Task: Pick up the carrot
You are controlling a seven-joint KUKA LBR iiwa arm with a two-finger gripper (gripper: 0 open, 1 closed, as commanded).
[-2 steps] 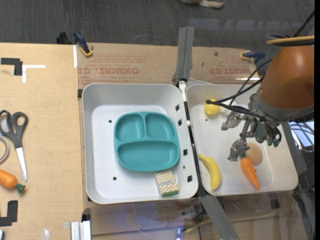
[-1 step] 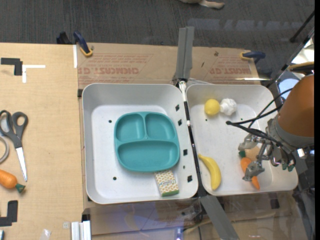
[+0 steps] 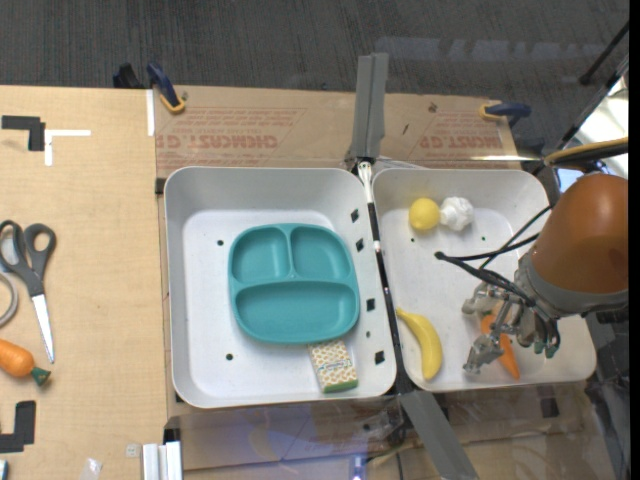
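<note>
Far left, at 9 o'clock on the surface (image 3: 90, 268): scissors (image 3: 30, 268), and below them a second orange piece with green end (image 3: 14, 359), well outside both bins and not taken as the target.

Left bin (image 3: 190, 298): teal divided plate (image 3: 293, 283) at centre; small patterned block (image 3: 334, 366) at 6 o'clock, touching the plate's lower edge.

Right bin (image 3: 440, 293): banana (image 3: 422, 341) at 7 o'clock near the dividing wall; lemon (image 3: 424, 214) and white crumpled lump (image 3: 456, 212) side by side at 12 o'clock.

Hand (image 3: 490, 346) lowered at 5 o'clock of the right bin, dark cables (image 3: 480, 263) trailing from it. Carrot (image 3: 508, 356) lying just beside the hand on its right, partly masked by it. How far open the hand is: cannot tell. No hold on the carrot confirmed.

Step judged: closing on the carrot, lift not begun. Next move calls for centring over the carrot, a firm close, then a straight rise.

Clearances: bin's front and right walls close by at 5 o'clock, so little room for sideways travel. Open floor towards 10 o'clock. Banana near but apart.
</note>
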